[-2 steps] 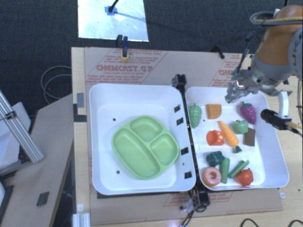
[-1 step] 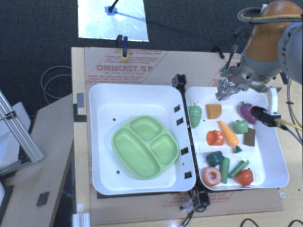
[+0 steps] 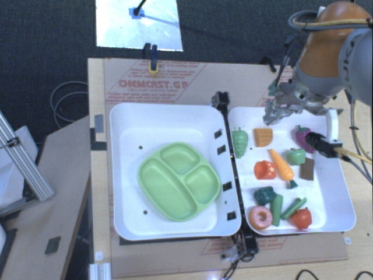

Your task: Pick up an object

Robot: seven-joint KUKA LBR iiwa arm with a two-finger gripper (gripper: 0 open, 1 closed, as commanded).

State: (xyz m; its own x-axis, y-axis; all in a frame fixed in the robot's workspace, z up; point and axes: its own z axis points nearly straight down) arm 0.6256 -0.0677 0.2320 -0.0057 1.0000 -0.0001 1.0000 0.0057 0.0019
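Observation:
My gripper (image 3: 273, 116) hangs over the back of the right bin (image 3: 344, 206), above bare floor near the far wall. It holds nothing that I can see. Just in front of it lies an orange block (image 3: 263, 137), with a green leafy vegetable (image 3: 239, 140) to the left. A purple eggplant (image 3: 302, 136) lies to the right. Further forward are a carrot (image 3: 282, 164), a red tomato (image 3: 264, 170), a green pepper (image 3: 295, 156) and a brown block (image 3: 307, 169).
At the right bin's front lie a broccoli (image 3: 264, 194), a green cucumber (image 3: 276, 206), a pink donut (image 3: 260, 216) and a red fruit (image 3: 301, 217). The left bin (image 3: 125, 127) holds a green divided plate (image 3: 178, 181). A black-clipped divider (image 3: 228, 156) separates the bins.

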